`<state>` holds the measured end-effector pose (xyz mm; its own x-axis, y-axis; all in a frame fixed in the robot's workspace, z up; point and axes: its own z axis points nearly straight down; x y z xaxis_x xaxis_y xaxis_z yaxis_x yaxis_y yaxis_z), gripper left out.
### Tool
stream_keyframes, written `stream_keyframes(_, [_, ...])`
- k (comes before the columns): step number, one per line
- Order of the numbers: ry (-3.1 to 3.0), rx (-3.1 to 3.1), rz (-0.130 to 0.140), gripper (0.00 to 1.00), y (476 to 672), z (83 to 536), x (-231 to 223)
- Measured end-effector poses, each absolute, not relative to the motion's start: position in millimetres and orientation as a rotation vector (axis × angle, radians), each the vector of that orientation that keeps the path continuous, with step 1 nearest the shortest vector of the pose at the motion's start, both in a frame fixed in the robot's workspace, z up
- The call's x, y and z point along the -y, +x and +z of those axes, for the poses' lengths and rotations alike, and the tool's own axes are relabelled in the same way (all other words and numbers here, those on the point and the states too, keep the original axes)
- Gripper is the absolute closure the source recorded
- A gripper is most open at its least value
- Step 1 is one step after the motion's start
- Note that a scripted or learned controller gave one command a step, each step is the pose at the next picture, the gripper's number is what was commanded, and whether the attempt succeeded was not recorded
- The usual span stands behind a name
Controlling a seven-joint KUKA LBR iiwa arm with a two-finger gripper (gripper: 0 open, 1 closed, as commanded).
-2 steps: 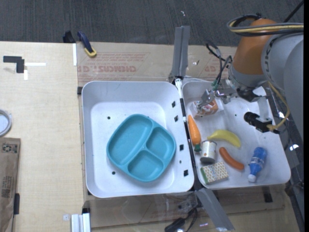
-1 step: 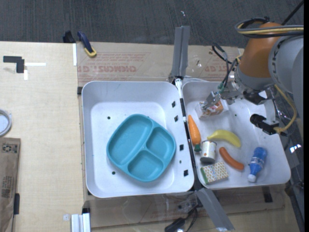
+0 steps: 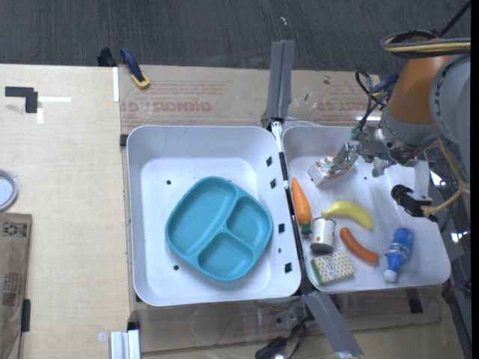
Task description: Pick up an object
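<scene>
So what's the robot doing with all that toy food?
The robot arm's gripper is down in the right bin, at the back. It hasn't clearly picked anything up. A carrot, banana, can, sausage, bottle and box lie there. The left bin holds a blue tray.

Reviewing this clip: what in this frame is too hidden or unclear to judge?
- Gripper, camera view: too small and cluttered to tell whether it holds the crumpled silvery item beside it.
- Small box: label print too small to read.
- Arm: cut off by the right edge.
</scene>
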<state>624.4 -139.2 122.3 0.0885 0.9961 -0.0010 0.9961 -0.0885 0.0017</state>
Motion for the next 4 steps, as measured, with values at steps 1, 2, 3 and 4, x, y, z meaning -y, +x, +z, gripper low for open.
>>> stream_keyframes(1, [2.125,-2.317,-0.002,0.00,533.3,91,133])
stream_keyframes(2, [2.130,-2.311,-0.003,1.00,533.5,100,134])
stream_keyframes(3, [2.098,-2.337,-0.001,1.00,564.5,219,78])
stream_keyframes(4, [2.261,-2.182,-0.004,1.00,582.4,218,61])
